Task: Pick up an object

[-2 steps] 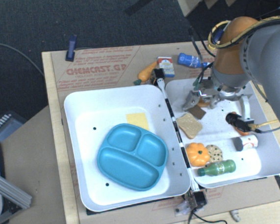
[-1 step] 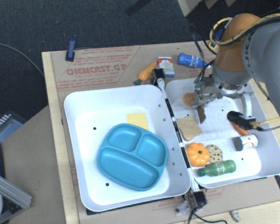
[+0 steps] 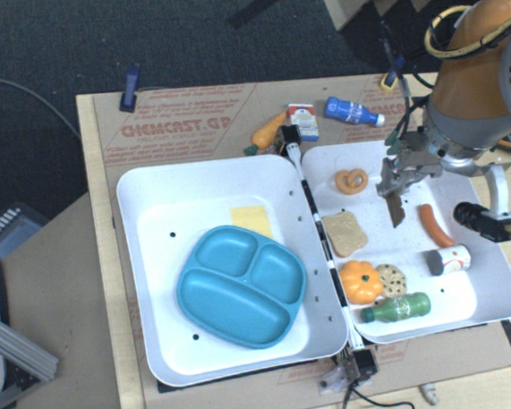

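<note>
Over the right bin: the two-finger gripper (image 3: 398, 196) hung from the grey arm with its orange band, its dark fingers pointing down and spread a little, nothing between them.
Gripper's likely reason: it stood in bare floor between the food pieces, probably lined up to drop on one of them.
Right bin: the shallow white plastic bin (image 3: 494, 297) held all the small candidates for picking, crowded enough that any descent risked a neighbour.
Nearest targets: a small tan pretzel-shaped toy (image 3: 351, 181) lay just left of the fingers; a red-orange toy sausage (image 3: 435, 224) lay just right and below.
Further targets: a tan slice of toy bread (image 3: 344, 232), a small orange pumpkin (image 3: 363, 280), a speckled round cookie (image 3: 390, 278), a green plastic bottle lying on its side (image 3: 397, 308) and a white cylinder with a dark cap (image 3: 449, 260) sat nearer the front.
Left bin: the second white bin (image 3: 142, 196) carried a blue divided plastic plate (image 3: 240, 284) and a pale yellow square slice (image 3: 251, 218), well apart from the gripper.
Behind the bins: a blue bottle lying flat (image 3: 353, 111) and a small white carton (image 3: 302, 122) rested on the board, out of play.
Writing: red print on the brown board (image 3: 175, 117) read roughly "CHEMCAST GP"; the smaller lines were too fine to read.
</note>
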Action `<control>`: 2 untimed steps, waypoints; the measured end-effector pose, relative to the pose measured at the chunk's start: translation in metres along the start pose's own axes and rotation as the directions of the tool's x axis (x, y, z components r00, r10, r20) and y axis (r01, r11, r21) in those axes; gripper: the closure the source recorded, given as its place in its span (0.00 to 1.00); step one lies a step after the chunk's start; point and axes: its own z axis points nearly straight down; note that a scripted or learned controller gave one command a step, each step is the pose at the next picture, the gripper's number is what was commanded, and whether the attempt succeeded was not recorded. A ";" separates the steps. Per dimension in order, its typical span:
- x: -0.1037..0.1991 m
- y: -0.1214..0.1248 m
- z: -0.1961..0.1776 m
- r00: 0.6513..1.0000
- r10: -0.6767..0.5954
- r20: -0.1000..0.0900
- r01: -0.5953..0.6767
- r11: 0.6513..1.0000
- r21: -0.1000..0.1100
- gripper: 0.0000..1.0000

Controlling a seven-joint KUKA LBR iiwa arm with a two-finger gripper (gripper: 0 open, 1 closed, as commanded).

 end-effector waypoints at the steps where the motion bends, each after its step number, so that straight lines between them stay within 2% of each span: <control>1: 0.024 0.049 -0.013 1.000 -0.001 -0.001 0.001 1.000 0.000 1.00; 2: 0.061 0.042 -0.020 1.000 -0.001 -0.002 0.001 1.000 0.005 1.00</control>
